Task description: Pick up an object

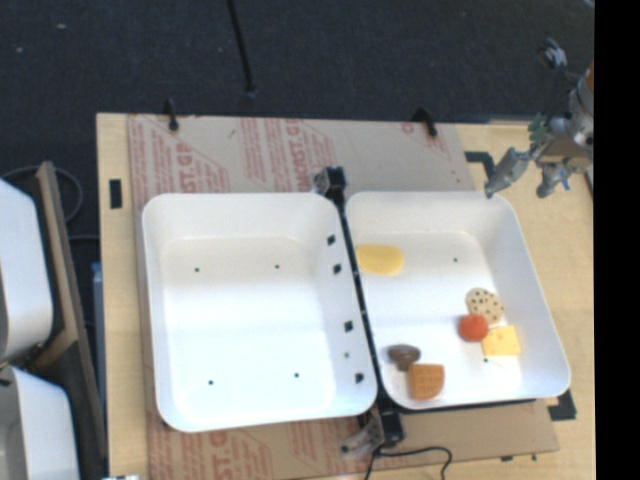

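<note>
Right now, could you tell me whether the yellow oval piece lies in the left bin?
No, the yellow oval piece lies in the right bin, near the divider between the two bins.

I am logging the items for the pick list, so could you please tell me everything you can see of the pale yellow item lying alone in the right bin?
The yellow oval piece is a smooth, flattish, pale yellow shape, wider than it is tall, with rounded ends and no markings that can be made out. It looks like plastic or foam toy food. It lies flat on the floor of the right bin, in the far left part near the divider between the bins. Nothing touches it; the other small items sit apart, toward the bin's near right side.
</note>
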Motion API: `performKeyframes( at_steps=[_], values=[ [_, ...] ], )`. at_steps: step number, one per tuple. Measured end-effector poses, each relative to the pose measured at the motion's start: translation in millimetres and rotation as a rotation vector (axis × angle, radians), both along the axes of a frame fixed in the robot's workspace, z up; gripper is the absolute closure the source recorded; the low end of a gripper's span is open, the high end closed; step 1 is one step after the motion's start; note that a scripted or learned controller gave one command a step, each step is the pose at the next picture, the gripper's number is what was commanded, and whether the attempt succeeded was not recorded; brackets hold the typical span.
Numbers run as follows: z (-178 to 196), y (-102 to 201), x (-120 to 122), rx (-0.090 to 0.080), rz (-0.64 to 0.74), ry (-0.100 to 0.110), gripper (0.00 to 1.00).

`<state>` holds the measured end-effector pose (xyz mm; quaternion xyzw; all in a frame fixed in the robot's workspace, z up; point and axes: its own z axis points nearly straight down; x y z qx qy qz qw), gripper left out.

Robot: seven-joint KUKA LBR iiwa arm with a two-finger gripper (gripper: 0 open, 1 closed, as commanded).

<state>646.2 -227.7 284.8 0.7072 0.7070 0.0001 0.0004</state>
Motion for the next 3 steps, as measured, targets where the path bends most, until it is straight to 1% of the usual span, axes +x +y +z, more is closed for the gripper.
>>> performKeyframes(
  at_steps=[1,2,3],
  values=[
    [0.0,0.0,0.0,0.000,0.000,0.000,0.00],
    [-74.3,80.4,-6.0,0.003,0.005,0.006,0.00],
    [-125.1,28.9,-63.2,0.001,-0.006,0.005,0.00]
  ],
)
